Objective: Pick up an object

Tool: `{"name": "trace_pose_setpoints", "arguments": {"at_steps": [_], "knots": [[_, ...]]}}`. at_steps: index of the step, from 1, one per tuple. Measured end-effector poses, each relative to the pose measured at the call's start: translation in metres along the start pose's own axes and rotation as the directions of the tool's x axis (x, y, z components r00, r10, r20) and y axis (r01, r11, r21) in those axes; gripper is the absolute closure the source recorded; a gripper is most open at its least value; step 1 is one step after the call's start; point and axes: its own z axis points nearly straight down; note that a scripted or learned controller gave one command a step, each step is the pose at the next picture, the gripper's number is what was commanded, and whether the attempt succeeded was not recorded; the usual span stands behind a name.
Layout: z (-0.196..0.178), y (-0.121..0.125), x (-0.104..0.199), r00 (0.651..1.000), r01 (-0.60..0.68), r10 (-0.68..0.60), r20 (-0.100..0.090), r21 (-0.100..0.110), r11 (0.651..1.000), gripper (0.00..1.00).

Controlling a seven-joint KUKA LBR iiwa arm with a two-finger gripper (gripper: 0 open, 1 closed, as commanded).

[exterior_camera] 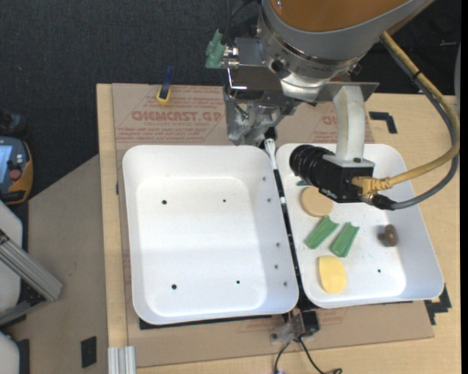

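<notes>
the things to pick from lie in the right bin (417, 252). a round tan disc (316, 203) sits near the bin's upper left part, partly tucked under the black cylinder of the arm's tooling. just below it two green blocks (333, 237) lie side by side, both tilted the same way, close enough that they look to be touching. below them, toward the near edge, lies a yellow piece (332, 275) with a rounded outline. off to the right, well apart from the others, rests a small dark brown object (388, 235) (too small to make out what it is).

the left bin (139, 241) shares its long edge with the right one, the rims meeting down the middle.

the gripper (248, 126) hangs above the back rim where the two bins meet, over the cardboard sheet (183, 109), not over any of the objects. its fingers are lost in grey metal and shadow, so whether they are spread or closed cannot be told; nothing is seen between them. the grey arm with its orange band (329, 14) fills the top of the view.
</notes>
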Motion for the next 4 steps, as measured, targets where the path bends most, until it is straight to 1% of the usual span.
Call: {"name": "trace_pose_setpoints", "arguments": {"at_steps": [1, 3, 4], "knots": [[0.000, 0.000, 0.010, 1.000, -0.005, 0.005, 0.001, 0.000, 1.000, 1.00], [0.000, 0.000, 0.010, 1.000, -0.005, 0.005, 0.001, 0.001, 1.000, 1.00], [0.016, 0.000, 0.009, 1.000, -0.006, 0.006, 0.004, 0.006, 1.000, 1.00]]}}
